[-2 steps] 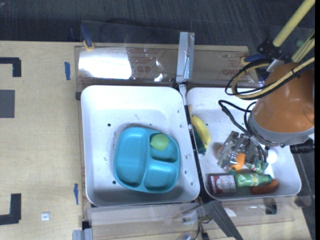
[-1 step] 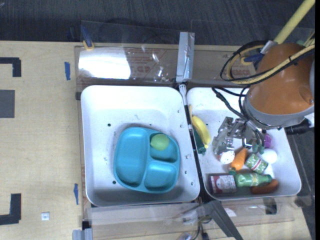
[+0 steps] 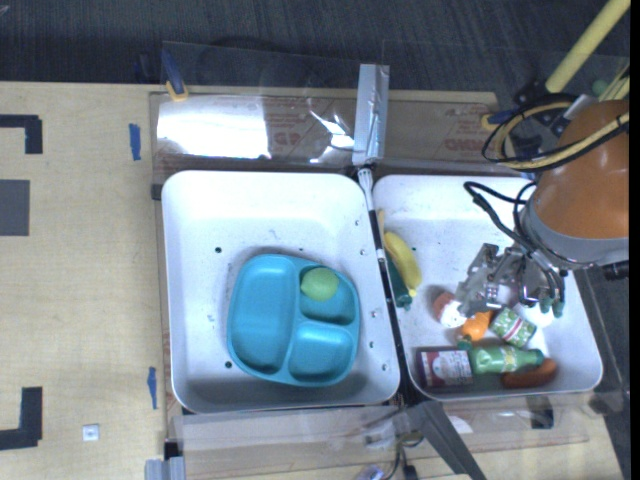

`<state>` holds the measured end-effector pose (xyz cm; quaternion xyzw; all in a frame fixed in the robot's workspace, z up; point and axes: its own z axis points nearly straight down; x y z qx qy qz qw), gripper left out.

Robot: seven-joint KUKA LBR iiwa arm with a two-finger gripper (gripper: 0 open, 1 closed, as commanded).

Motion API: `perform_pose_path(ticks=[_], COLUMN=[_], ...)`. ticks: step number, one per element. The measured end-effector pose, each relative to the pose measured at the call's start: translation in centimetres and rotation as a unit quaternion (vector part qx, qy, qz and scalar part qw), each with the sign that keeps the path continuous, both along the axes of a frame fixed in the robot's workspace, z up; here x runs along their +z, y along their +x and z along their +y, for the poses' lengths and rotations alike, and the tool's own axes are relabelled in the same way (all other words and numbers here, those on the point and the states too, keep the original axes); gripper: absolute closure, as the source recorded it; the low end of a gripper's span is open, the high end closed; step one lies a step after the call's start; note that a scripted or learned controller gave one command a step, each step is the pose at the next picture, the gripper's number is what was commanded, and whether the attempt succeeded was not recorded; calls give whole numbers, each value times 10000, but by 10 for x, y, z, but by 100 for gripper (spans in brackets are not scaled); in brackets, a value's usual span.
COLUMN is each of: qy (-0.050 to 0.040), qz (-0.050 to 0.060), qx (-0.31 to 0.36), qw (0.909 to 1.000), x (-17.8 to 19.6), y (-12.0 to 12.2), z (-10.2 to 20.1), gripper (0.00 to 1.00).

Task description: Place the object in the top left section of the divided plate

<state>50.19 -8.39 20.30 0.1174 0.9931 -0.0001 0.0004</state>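
In the left white plastic bin (image 3: 190,218) we see a blue divided plate (image 3: 270,338) with a round green ball (image 3: 320,284) resting in its upper right section. In the right white bin (image 3: 440,203), a yellow banana-shaped toy (image 3: 401,258) lies near the divider, with a cluster of toy food (image 3: 495,343) further right. The metal gripper (image 3: 505,280) hangs over that cluster; we cannot tell its state. In such clutter it could grab two items or none.
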Motion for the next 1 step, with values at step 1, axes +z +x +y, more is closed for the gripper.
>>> perform_pose_path(ticks=[1], qy=[0], qz=[3], qx=[258], qw=[9997], x=[-15], y=[-11], z=[-60], gripper=[100])
